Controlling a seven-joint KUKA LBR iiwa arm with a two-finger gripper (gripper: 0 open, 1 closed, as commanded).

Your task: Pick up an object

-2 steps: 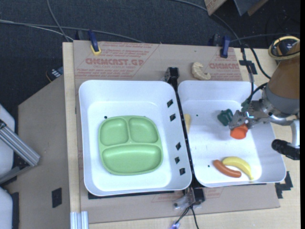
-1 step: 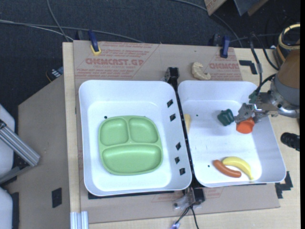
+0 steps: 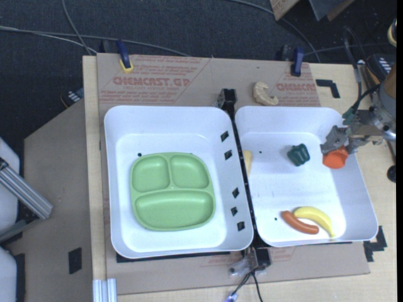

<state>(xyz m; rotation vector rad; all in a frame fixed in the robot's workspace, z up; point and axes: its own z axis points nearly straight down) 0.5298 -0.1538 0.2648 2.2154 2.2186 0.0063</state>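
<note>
A small orange plastic cup-shaped object [image 3: 335, 159] sits at the right wall of the right-hand white bin [image 3: 271, 121], mid-right of frame; the grey gripper [image 3: 337, 143] hangs right over it, and whether it grips is unclear; bare floor stretches leftward toward a dark green pepper-like toy [image 3: 298, 155].

The arm [image 3: 384, 115] is cut off by the right edge, so little beyond its wrist can be seen. Whether the jaws stand open or closed is too small to tell. The orange object [image 3: 335, 159] is partly covered from above by the gripper [image 3: 337, 145]. A pale yellow thing [image 3: 248, 162] is half hidden behind the right bin's [image 3: 359, 187] left wall. The worktop's [image 3: 94, 168] lower part runs off the bottom edge.
</note>
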